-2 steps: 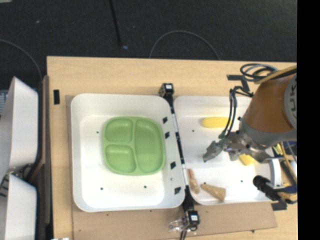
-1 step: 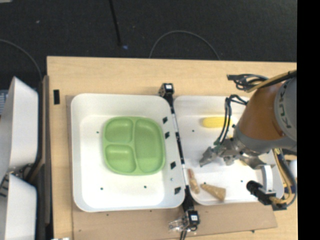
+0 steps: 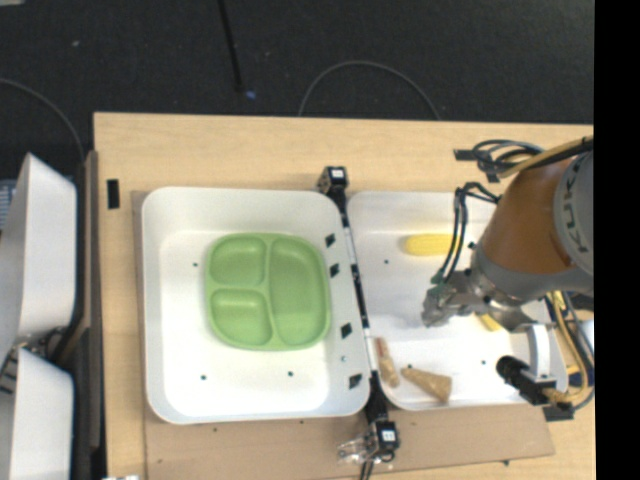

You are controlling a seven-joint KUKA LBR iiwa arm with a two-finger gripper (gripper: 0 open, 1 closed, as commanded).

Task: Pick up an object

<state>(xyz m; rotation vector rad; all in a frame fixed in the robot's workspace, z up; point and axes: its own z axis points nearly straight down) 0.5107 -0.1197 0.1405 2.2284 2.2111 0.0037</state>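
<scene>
The right white bin (image 3: 400, 218) holds a yellow object (image 3: 428, 244) near its far side, and two tan pieces along its near edge: a wedge-shaped one (image 3: 427, 383) and a narrow one (image 3: 386, 362) by the divider. My gripper (image 3: 437, 309) hangs low over the middle of this bin, below the orange-banded wrist (image 3: 530, 230). It sits between the yellow object and the tan wedge, touching neither. Nothing shows between its tips.
The left bin (image 3: 170, 268) holds a green divided plate (image 3: 268, 290). A black-clipped divider (image 3: 348, 278) separates the bins. Cables (image 3: 500, 154) trail behind the arm on the wooden bench. White containers (image 3: 40, 258) stand at the far left.
</scene>
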